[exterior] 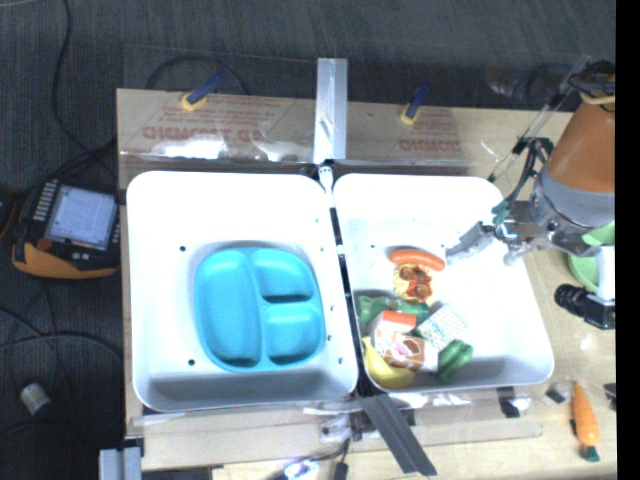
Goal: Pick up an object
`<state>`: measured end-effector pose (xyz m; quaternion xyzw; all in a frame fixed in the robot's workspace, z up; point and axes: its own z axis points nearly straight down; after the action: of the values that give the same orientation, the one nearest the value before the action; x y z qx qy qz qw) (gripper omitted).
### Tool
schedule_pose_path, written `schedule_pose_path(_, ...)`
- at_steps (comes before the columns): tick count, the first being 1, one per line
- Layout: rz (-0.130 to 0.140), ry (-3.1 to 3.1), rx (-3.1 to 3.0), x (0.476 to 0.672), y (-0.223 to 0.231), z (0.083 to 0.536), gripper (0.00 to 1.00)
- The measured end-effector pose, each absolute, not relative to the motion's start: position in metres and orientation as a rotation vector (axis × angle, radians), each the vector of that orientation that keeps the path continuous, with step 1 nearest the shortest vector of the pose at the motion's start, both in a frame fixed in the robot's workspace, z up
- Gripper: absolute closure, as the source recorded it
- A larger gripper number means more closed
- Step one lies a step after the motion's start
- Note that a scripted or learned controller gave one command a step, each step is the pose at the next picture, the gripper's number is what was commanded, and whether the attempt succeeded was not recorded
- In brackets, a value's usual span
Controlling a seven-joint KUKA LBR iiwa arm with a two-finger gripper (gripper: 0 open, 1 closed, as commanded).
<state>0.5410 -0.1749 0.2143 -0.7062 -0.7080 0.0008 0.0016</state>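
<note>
Toy food point(413, 323) heaped in right bin point(500, 298), blue tray point(260, 306) — left bin point(160, 268)

Two white bins point(150, 268), side by side. One blue divided tray point(258, 306), three compartments, in the left bin. One heap of toy food point(412, 320) in the right bin; pieces overlap, exact number unclear. One carrot point(584, 421) on the bench. Two clamps point(200, 92).

toy food pile point(415, 326), heaped at right bin's point(510, 298) front-left
</note>
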Motion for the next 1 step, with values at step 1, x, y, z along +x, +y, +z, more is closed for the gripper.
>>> schedule_pose_path(1,0.002,-2.153,-2.287,0.5531,-0.1357,0.0926,0.00)
